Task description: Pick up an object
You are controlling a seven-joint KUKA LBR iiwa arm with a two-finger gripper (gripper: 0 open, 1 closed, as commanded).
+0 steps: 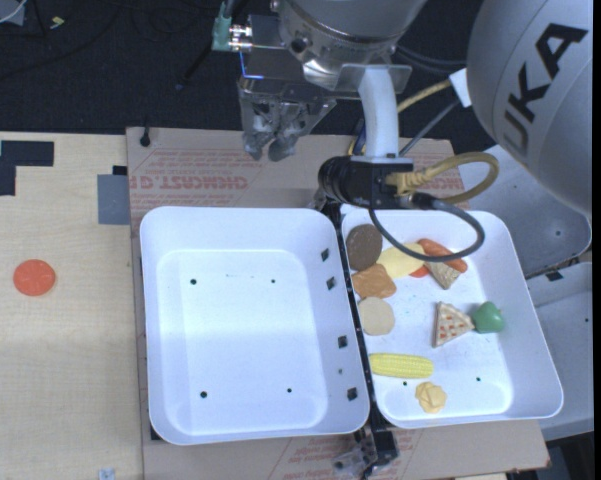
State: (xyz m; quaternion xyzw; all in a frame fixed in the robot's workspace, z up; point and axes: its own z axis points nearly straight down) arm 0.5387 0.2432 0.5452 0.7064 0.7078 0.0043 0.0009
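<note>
All the pickable pieces lie loose in the right-hand shallow white plastic bin (540, 368): a flat round brown disc (364, 246) near its far left corner, an orange-brown bun-like piece (374, 282) just in front of it, and a pale beige round piece (376, 317) next along the left wall. A yellow corn cob (401, 366) lies crosswise towards the near edge with a small yellow lump (431, 397) beside it. Mid-bin sit a tan triangular wedge (449, 324) touching a green rounded piece (488, 316), while a pale yellow piece (404, 261), a red-orange strip (442, 251) and a smaller tan wedge (444, 274) cluster near the far edge.
</note>
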